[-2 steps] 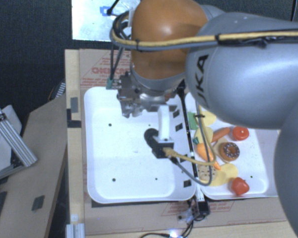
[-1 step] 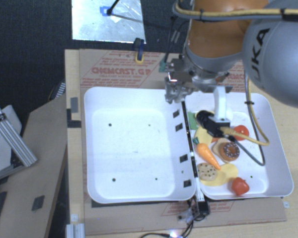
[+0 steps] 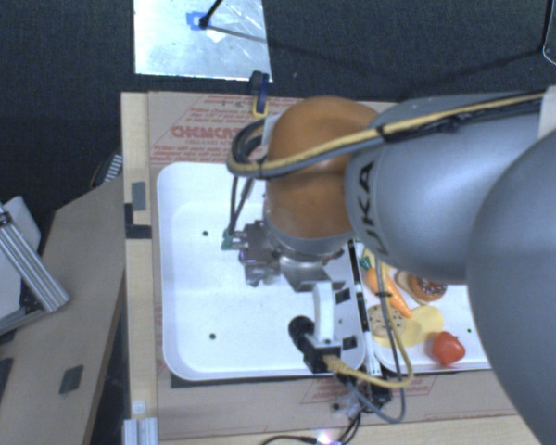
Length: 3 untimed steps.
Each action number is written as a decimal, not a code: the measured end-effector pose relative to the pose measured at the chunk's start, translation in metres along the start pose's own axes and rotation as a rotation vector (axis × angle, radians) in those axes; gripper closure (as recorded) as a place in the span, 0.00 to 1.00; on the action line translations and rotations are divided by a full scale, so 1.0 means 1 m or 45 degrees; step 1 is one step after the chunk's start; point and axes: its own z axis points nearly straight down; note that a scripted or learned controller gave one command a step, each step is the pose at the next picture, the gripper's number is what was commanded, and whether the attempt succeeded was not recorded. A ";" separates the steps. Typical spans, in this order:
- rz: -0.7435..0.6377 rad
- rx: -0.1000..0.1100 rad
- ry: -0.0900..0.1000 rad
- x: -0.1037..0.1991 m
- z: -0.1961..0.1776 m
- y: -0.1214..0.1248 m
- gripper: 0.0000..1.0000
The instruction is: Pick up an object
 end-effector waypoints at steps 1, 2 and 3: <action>0.007 -0.026 0.005 0.005 -0.058 -0.003 1.00; 0.006 -0.022 0.003 0.038 -0.037 0.036 1.00; 0.011 -0.011 0.000 0.037 0.005 -0.005 1.00</action>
